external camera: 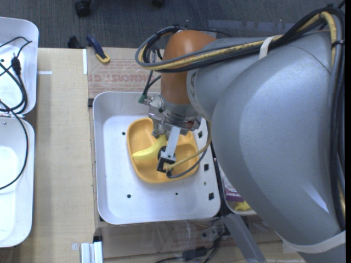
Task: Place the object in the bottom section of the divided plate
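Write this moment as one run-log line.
gripper: over divided plate | pale yellow object: lying on plate | plate: inside white bin

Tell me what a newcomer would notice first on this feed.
The huge grey arm takes up the right of the view, with its orange band near top centre. Below the band, the end effector hangs over a yellow divided plate in the middle of the white bin. A pale yellow object lies in the plate just beneath it.
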Robot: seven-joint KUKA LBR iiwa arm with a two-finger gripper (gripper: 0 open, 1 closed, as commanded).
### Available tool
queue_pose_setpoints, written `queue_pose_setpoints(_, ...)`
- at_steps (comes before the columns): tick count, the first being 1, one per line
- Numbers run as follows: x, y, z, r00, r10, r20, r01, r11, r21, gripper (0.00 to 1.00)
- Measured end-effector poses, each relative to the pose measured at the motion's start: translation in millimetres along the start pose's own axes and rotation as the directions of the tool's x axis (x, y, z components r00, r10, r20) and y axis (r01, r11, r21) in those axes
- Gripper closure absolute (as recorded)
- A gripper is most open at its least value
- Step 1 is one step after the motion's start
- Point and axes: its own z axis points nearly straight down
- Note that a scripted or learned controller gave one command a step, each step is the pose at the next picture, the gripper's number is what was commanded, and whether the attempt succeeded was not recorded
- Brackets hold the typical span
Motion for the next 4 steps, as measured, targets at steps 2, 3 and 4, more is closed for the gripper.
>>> queue_pose_setpoints(2,53,-7,-98,0.948,0.319,-0.002,-0.319,0.948,-0.002,0.0)
queue_pose_setpoints(3,69,32,-202,1.0,-0.002,-0.002,0.002,1.0,-0.003,0.0)
queue_pose_setpoints(4,74,48,-296,0.944,-0.331,-0.001,0.331,0.944,-0.004,0.0)
